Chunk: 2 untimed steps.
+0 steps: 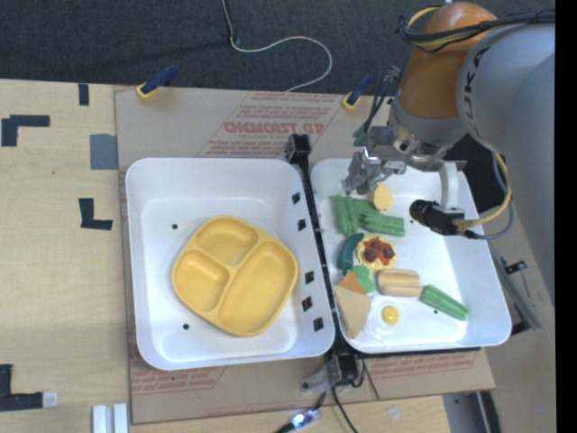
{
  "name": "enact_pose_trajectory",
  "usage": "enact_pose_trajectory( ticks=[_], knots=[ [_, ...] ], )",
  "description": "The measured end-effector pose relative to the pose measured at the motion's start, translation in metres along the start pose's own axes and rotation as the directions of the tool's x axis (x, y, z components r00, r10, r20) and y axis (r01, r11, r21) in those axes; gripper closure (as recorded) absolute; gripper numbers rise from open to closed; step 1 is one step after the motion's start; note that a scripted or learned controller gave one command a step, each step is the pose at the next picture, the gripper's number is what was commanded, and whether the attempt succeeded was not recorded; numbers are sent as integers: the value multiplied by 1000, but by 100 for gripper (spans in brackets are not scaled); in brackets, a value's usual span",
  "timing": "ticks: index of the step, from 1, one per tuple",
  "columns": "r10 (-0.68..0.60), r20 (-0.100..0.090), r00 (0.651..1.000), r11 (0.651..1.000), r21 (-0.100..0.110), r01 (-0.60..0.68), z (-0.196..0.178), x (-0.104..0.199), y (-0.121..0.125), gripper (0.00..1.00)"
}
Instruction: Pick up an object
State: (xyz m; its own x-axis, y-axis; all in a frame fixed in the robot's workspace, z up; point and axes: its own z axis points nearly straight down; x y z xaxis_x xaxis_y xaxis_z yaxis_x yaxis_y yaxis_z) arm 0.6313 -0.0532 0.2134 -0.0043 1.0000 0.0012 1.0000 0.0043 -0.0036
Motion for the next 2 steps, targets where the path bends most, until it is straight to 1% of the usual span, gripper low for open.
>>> enact_pose_trajectory(
  ticks=[1, 2],
  knots=[
    [1, 0, 1000, 1000, 1, -1, -1, 32, -31, 100],
    [-2, 0, 1000, 1000, 1, 2, 1, 84, -59, 100]
  ],
)
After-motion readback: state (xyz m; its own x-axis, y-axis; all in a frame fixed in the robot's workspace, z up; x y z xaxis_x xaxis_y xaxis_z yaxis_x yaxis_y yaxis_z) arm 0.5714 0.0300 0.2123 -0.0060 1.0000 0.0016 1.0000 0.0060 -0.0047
